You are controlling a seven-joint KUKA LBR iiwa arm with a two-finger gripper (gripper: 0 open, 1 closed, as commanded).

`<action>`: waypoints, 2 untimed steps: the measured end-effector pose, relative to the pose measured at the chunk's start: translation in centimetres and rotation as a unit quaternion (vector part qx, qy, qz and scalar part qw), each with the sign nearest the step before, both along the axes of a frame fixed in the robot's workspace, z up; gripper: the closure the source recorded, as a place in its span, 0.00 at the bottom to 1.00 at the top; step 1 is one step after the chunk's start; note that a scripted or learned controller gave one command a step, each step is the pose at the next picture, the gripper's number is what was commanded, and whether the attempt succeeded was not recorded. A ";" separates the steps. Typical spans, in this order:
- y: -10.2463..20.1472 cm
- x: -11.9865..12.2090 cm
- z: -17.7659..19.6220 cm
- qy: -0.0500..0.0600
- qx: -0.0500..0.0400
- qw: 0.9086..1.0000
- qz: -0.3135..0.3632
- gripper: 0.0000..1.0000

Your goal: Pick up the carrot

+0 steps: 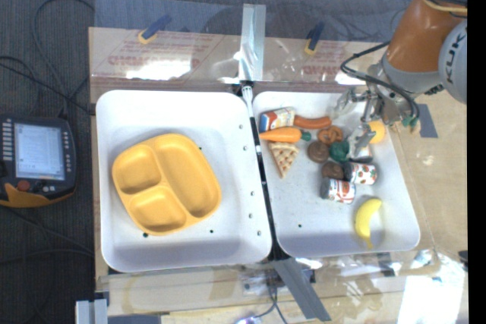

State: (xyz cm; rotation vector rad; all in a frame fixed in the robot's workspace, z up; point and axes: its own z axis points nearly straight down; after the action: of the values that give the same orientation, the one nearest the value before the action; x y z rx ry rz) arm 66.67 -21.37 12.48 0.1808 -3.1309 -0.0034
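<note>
The bench (114, 57) carries two white bins. The left bin (228, 117) lies well off from the claw, toward the view's left, and the right bin (304, 228) lies under it. The arm (421, 34) comes in from the view's right, its orange band above the wrist.

A yellow tray (163, 182) with compartments sits in the left bin, far from the claw. A pendant (38, 155) lies on the floor, farther off still on the same side.

The claw (363, 134) hangs over the right bin's upper right part, above a cluster of small things. Whether it is apart or together cannot be told, and nothing is seen clamped in it.

The carrot (281, 135) lies in the right bin, well to the view's left of the claw, near the wall between the bins. A sausage (311, 121) lies just above the carrot and a waffle wedge (283, 158) just below it. A banana (367, 218) lies below the claw, toward the bin's near edge. A cookie (329, 136) sits just left of the claw, between it and the carrot. A can (364, 174) lies just below the claw.
</note>
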 end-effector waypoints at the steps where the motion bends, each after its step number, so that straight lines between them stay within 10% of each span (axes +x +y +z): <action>1: 0.4 0.9 -2.4 -0.012 0.006 0.988 0.151 0.00; 2: -0.9 -3.0 3.0 -0.007 -0.001 0.927 0.374 0.00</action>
State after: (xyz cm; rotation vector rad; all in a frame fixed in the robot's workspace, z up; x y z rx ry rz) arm 63.68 -22.22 15.51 1.3444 -2.8483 0.0057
